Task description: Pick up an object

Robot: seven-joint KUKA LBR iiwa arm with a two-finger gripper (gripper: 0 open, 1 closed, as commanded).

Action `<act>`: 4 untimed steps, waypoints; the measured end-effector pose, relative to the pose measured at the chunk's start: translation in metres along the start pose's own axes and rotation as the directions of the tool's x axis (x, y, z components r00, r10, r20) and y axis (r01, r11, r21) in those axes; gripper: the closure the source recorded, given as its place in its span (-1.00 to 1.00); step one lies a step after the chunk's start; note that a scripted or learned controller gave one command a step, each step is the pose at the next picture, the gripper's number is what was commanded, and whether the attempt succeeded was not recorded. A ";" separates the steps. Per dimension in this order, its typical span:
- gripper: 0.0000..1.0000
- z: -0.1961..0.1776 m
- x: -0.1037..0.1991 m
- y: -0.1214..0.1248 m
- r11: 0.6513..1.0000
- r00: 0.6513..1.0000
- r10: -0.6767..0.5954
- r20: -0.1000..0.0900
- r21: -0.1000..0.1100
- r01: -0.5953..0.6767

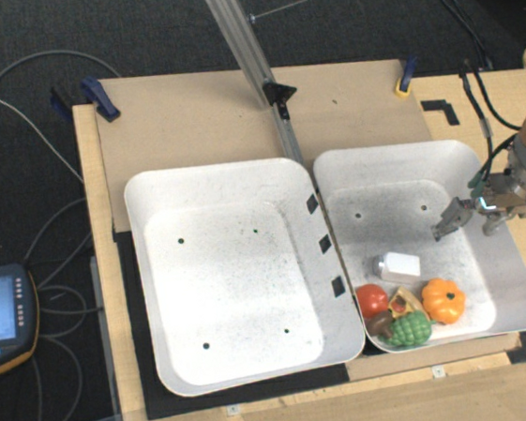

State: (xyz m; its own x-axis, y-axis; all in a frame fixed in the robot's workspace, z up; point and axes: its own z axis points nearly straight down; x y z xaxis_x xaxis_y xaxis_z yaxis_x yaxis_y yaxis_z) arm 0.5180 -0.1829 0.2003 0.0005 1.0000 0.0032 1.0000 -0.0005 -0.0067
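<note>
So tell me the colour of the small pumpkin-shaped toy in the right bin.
Orange, clearest in the camera view.

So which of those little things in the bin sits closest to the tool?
The white block; it lies above the red, green and orange pieces, nearest the tool.

The grey two-finger gripper (460, 217) hangs over the right white bin (509, 273), apart from the objects below. A white rectangular block (398, 264), red tomato-like ball (372, 298), green bumpy toy (410, 331) and orange pumpkin-shaped toy (443, 299) cluster at that bin's near edge.
</note>
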 end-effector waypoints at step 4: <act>1.00 0.086 0.002 0.003 1.000 1.000 -0.003 0.001 -0.025 0.003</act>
State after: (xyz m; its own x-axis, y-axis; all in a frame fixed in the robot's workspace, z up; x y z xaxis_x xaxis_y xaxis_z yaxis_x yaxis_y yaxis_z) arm 0.5200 -0.1811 0.1139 -0.0029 1.0000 0.0018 0.9998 0.0028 0.0180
